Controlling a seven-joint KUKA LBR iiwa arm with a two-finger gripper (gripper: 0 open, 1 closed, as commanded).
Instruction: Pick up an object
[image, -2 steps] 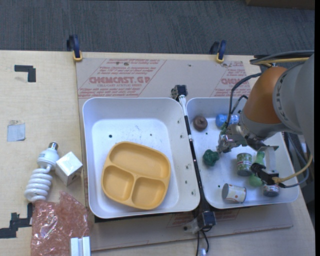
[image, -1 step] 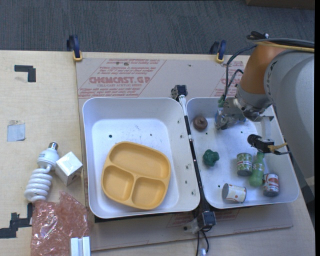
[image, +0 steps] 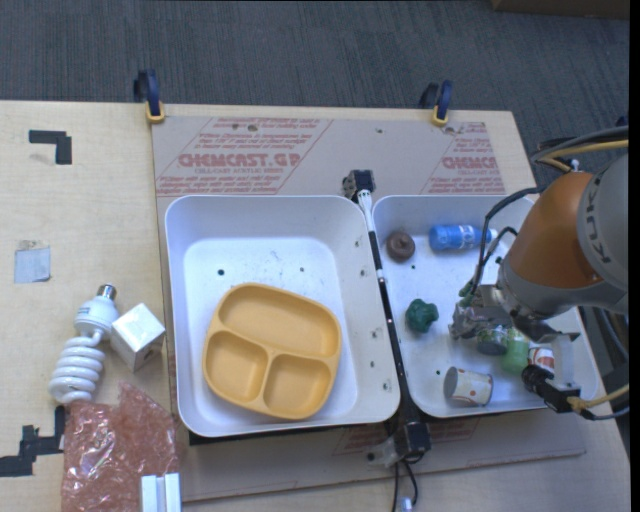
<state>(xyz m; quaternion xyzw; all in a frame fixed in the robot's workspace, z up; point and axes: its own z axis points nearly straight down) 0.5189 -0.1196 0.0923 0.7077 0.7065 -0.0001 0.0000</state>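
A: Which step?
B: Reaching: the tool (image: 478, 325) is low in the right bin (image: 420, 395); its opening, I cannot tell.
A: Next?
B: Closing on the light-green object (image: 514, 352) just beside it.

lab | clamped board (image: 300, 160) | carpet (image: 300, 50) | twin bins (image: 180, 300)

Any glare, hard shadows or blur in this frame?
Camera view: soft, even light; no glare on the white right bin; faint shadow under the yellow divided plastic tray; the end effector area looks slightly soft, the rest sharp.
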